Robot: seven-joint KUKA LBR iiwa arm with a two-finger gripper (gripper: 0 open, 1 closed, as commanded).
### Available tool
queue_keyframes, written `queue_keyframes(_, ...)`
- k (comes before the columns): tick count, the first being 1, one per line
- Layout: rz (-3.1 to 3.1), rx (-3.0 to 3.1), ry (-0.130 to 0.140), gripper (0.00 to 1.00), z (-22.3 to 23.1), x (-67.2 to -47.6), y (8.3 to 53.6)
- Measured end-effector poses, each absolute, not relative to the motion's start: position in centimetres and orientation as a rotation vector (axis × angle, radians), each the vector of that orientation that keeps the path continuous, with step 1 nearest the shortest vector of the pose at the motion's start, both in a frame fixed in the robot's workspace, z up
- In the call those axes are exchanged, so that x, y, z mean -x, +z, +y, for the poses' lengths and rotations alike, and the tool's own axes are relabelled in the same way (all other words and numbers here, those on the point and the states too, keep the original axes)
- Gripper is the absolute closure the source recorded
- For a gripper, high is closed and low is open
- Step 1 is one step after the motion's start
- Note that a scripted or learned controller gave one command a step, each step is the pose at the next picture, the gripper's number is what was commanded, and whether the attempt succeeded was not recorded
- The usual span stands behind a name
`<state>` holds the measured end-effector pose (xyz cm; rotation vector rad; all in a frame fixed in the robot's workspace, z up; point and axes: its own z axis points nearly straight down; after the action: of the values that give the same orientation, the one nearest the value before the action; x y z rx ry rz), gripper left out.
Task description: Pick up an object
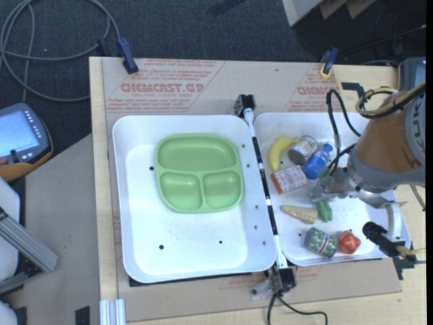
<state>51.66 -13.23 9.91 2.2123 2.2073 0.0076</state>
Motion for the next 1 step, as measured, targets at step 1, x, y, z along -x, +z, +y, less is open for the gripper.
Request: queue_keyframes(1,2.223,-2.220,0.001,1.00,-7.62,-54.64,18.48)
